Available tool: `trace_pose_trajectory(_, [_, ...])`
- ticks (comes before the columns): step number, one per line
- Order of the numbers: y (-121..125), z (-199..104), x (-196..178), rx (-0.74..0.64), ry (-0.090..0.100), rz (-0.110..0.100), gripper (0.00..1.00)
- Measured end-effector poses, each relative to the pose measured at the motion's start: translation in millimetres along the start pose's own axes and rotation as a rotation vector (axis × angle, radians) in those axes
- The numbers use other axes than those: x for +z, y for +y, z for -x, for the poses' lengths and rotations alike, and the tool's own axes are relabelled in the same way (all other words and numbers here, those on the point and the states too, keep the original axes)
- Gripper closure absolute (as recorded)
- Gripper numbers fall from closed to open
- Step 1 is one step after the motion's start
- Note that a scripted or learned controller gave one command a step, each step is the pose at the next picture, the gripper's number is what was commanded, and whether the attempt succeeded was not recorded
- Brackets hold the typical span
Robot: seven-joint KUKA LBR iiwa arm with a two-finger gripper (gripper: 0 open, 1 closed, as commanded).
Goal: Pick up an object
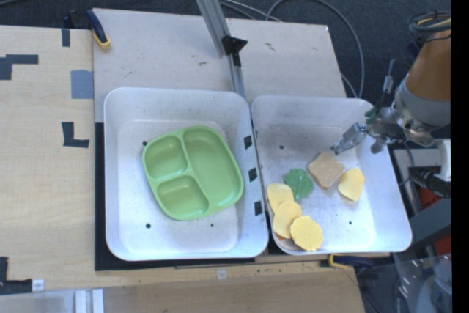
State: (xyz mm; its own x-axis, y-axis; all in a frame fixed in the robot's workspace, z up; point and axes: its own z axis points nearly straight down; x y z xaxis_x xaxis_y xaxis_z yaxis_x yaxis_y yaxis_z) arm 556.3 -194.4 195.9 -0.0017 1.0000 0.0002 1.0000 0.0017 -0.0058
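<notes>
On the worktop point(183, 48), two shallow white bins sit side by side, their inner walls touching.

Left bin point(121, 157): one green divided plate point(192, 172) with three compartments, lying flat and slightly turned, near the wall it shares with the right bin.

Right bin point(381, 220): six food-shaped pieces, grouped in the half nearer the camera.
- Tan bread slice point(325, 169), squarish, lying flat, closest of all pieces to the arm.
- Yellow wedge point(351, 185), just beside the bread slice, on its side away from the left bin; the two appear to touch.
- Green leafy piece point(297, 182), just beside the bread slice, on its side toward the left bin.
- Three yellow rounds: the first point(279, 196) touching the green piece, the second point(286, 215) overlapping the first, the third point(306, 232) overlapping the second and nearest the bin's front wall.

Pincer point(349, 140): over the right bin, above and just beyond the bread slice, on the side away from the camera. Nothing is visible between its fingers; whether they stand apart or together cannot be told at this size. The arm's orange band point(432, 70) shows beyond the bin's far-right corner.

Elsewhere: a grey metal pole point(209, 0) slants across the worktop behind the bins, and dark cables point(315, 7) loop across the floor beyond it.
</notes>
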Motion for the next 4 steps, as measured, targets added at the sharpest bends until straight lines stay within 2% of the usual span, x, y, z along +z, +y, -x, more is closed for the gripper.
trace_pose_trajectory(2, [-1,8,101,0.001,-0.001,0.005,0.00])
trace_pose_trajectory(3, [-1,7,88,-0.001,0.000,0.006,1.00])
trace_pose_trajectory(4, [-4,11,45,0.001,-0.001,0.008,1.00])
